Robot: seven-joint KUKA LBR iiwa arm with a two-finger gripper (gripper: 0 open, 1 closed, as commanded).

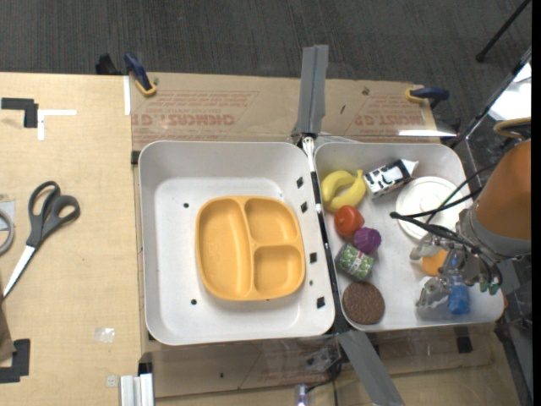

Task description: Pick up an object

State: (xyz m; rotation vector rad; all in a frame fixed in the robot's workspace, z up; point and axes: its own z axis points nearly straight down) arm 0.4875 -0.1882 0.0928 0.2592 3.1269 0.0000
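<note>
Gripper (pixel 441 288) hangs low in the right bin's (pixel 385 149) near right corner, over a blue object (pixel 457 301) beside an orange piece (pixel 431 263). Cardboard (pixel 203 112) behind the bins carries mirrored red print, not legible. Yellow divided plate (pixel 251 247) fills the left bin (pixel 161 252).

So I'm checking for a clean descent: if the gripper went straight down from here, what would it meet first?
Probably the blue object under the gripper, in the right bin; an orange piece lies beside it. Depth is unclear.
</note>
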